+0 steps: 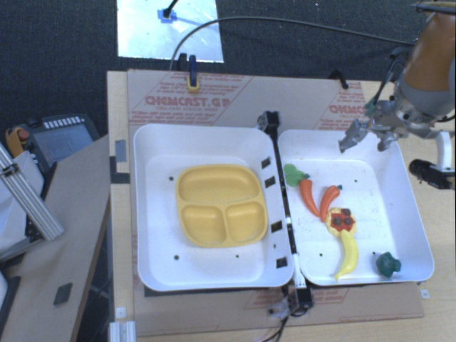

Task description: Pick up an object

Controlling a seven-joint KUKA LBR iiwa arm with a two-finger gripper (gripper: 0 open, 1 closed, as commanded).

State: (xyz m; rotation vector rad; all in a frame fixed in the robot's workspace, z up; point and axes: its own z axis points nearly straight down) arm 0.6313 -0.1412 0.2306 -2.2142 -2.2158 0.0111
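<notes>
Two toy carrots are lying side by side in the right bin; a yellow banana with red face is curving below; a dark green piece is sitting at the near-right corner.

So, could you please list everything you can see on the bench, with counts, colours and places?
White bins: 2, white, side by side on the bench; left bin, right bin.
Divided tray: 1, yellow, three compartments, middle of the left bin.
Toy carrots: 2, orange, middle of the right bin; one with a green top, one beside it.
Yellow toy with a red patch: 1, right bin, just below the carrots.
Small dark green toy: 1, near right corner of the right bin.
Cardboard sheet: 1, brown with red print, under the bins.
Arm: 1, grey with an orange band, reaching in from the right.
Gripper: 1, grey, over the far right part of the right bin.
</notes>
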